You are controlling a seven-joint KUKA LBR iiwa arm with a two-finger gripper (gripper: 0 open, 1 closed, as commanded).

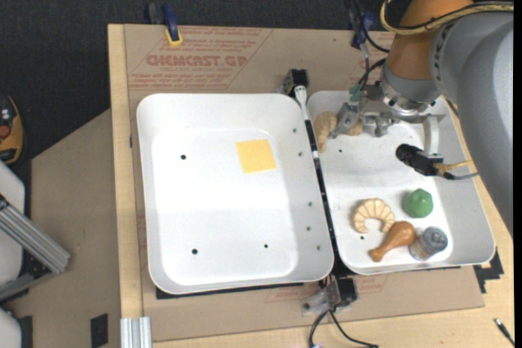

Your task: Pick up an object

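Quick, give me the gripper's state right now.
Gripper: low in the right bin, near a tan object; open or shut cannot be told.

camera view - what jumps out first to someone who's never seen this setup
The yellow square lies alone in the left bin, bright against the white. The grey arm with its orange band fills the upper right, its gripper over the right bin's far end, while a croissant, drumstick and green piece cluster near its front.
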